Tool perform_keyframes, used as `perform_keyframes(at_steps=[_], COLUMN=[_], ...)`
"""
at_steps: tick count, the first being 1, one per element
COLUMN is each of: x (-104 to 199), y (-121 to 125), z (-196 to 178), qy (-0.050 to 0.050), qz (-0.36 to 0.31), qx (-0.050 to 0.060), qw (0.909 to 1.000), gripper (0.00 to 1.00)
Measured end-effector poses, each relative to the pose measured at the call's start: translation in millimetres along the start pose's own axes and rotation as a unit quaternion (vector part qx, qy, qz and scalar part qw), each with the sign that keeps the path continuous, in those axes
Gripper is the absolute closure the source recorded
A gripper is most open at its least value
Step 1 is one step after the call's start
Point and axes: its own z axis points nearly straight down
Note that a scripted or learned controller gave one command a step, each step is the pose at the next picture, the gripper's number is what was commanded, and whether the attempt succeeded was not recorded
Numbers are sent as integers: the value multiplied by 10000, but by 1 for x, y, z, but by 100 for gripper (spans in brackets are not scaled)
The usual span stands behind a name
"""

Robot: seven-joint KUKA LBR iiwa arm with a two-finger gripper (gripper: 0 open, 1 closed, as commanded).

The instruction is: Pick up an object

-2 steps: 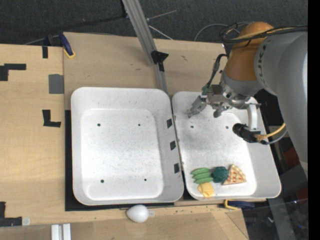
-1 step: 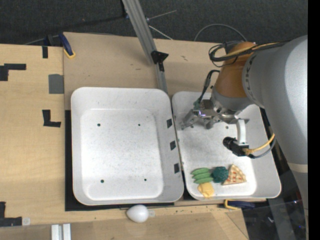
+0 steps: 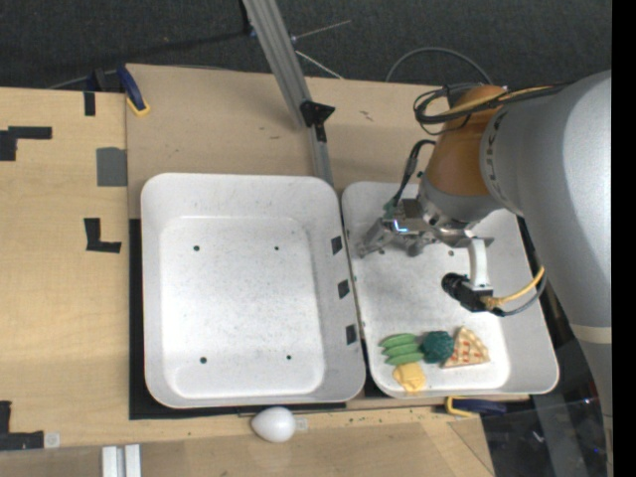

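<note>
The two-finger gripper hangs spread and holding nothing over the right white bin. The small green, yellow and orange toy foods cluster against its near wall; a descent there risks striking the rim.

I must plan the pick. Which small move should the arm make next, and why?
Probably move the pincer toward the near end of the right bin. The green toy, dark green toy, yellow toy and pizza slice toy lie clustered there, while the pincer hangs over the far end.
</note>
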Motion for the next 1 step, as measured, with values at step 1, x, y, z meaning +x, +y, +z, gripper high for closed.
perform_keyframes(at_steps=[1], x=[1], y=[0], z=[-10], qy=[3], qz=[-6], qx=[0], qw=[10000], gripper=[100])
